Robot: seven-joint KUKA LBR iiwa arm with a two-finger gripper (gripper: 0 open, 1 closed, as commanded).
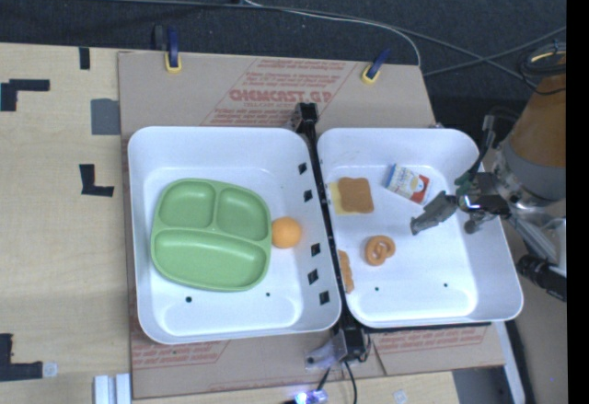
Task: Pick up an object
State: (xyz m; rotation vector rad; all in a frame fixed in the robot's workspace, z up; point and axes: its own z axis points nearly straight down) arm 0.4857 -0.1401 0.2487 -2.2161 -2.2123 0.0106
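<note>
Hovering over the right white bin [460, 301], grey two-finger gripper [451, 212] spread open, nothing pinched, small pretzel-shaped snack [379, 250] nearby, green divided plate [210, 234] left bin.

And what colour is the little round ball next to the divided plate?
Orange; the small round ball shows clearly in the camera view.

Arm [543, 131] cut off at the right border; only the orange band and wrist visible. Tool [451, 209] small and dark over the right bin [460, 301]; finger state unresolved. Small packet [406, 181]: print too small to read. Brown item [343, 271] by the divider between the bins partly hidden behind the bin wall; identity unclear. Clamp hardware [339, 352] at the bins' near edge blurred. Worktop [55, 236] cut by the left and bottom borders
</note>
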